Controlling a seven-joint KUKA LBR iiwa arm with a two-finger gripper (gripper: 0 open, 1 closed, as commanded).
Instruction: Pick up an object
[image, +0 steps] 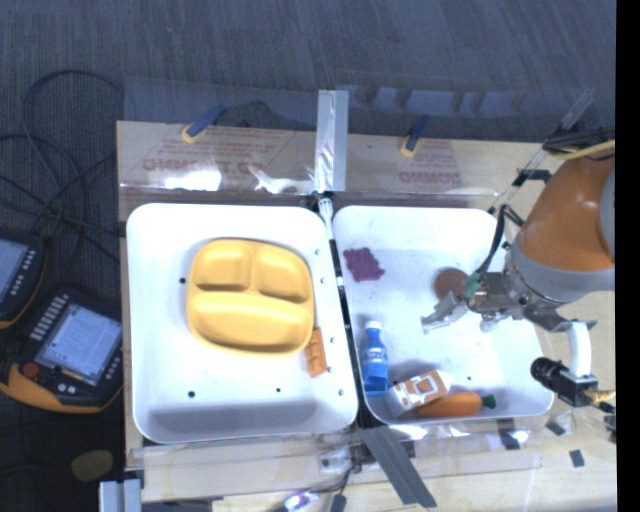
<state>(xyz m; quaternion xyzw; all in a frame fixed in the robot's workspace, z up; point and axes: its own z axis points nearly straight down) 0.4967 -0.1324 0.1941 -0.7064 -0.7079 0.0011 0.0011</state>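
Gripper (440, 318): fingers apart, nothing held, over right bin (420, 225)
Bottle (374, 357): lying by left wall
Carrot (450, 405): at front wall, touching carton (418, 388)
Advice: bottle is best approached squarely, fingers closed across its width

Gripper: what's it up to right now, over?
Gripper low over right bin, nothing seen between fingers. Brown disc beside it. Bottle, carrot, carton lie apart, nearer front.
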